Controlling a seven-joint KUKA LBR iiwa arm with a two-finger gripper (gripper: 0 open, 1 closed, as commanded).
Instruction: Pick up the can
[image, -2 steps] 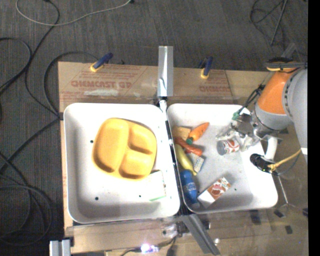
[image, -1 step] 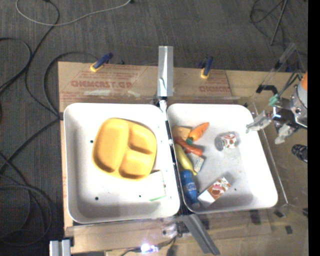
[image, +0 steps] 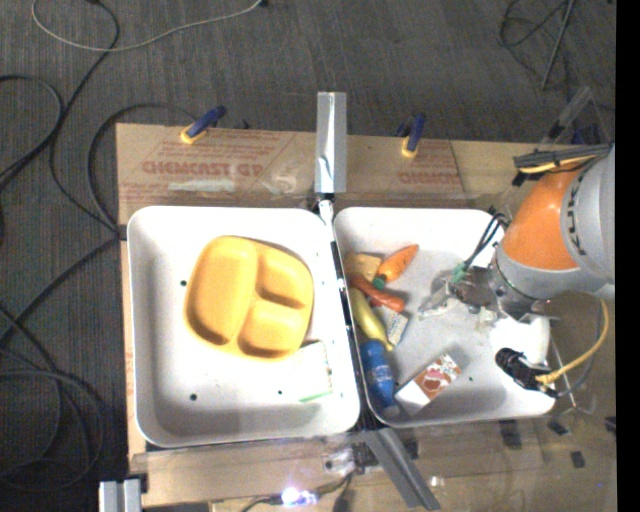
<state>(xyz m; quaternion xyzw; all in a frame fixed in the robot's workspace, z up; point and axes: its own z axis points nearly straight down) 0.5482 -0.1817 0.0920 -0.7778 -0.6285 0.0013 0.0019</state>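
Blue, cylindrical, the can (image: 378, 366) lies along the right bin's (image: 470, 222) left wall; my gripper (image: 447, 296) hovers mid-bin, jaw state unclear.

Robotics lab or test cell. Grey industrial arm (image: 590, 235) with orange band at frame right. Two white bins (image: 150, 400) on a cardboard-topped bench (image: 230, 165), sheet held by blue-and-yellow clamps (image: 203, 124) along the top edge. Loose black and white cables (image: 60, 130) trail over dark carpet (image: 100, 70) at upper left.
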